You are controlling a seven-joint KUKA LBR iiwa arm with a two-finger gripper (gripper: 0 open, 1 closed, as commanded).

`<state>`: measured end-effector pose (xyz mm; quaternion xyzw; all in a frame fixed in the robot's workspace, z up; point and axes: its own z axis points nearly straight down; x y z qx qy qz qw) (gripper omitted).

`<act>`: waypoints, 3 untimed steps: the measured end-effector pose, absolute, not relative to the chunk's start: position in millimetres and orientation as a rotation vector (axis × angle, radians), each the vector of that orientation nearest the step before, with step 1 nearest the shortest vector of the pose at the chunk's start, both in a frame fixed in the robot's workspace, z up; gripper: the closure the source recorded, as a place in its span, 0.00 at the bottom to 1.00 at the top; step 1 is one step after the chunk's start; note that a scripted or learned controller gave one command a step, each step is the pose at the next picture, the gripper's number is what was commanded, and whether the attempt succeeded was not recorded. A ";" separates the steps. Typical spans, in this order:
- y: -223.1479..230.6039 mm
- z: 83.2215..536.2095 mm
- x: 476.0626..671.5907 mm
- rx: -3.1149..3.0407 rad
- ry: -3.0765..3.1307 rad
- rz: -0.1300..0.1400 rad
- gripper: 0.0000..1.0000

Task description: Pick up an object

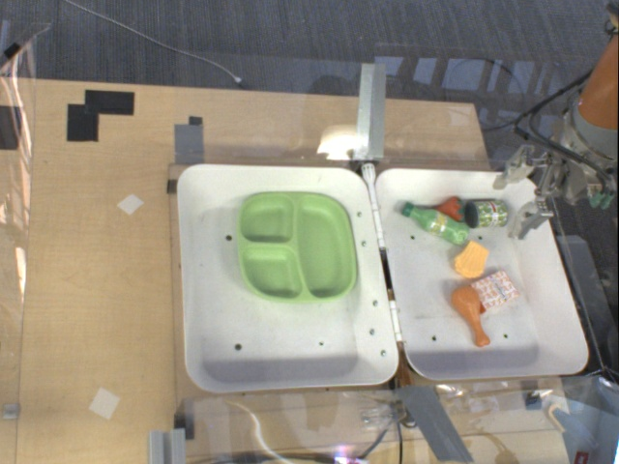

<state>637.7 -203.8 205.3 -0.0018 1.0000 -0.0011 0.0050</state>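
Objects for picking lie together in the right bin [551, 351]: a green bottle [435, 222], a dark can with a green label [486, 213], a small red piece [450, 207], an orange wedge [471, 258], a pink patterned block [496, 292] and an orange drumstick-shaped toy [470, 311].

By size, the wooden bench [87, 288] comes first, with two black patches near its far left corner. On it sit the two white bins, their inner rims touching along a metal divider. The left bin [208, 346] holds a green divided tray [295, 246] near its middle, with bare white floor all round it, widest along the near edge.

In the right bin the bottle, red piece and can crowd the far edge, touching or nearly so. The wedge sits just nearer, then the block and the drumstick toy side by side. The near strip and left side of this bin's floor are open.

The tool [535, 204] hangs over the bin's far right corner, just right of the can, its fingers parted and nothing between them.
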 end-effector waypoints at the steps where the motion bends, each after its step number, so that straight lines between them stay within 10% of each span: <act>1: -201.8 98.5 667.1 0.330 3.121 -0.004 0.00; 2: -198.8 88.4 606.3 0.396 3.106 -0.003 0.00; 3: -197.7 104.6 611.8 0.383 3.091 -0.007 1.00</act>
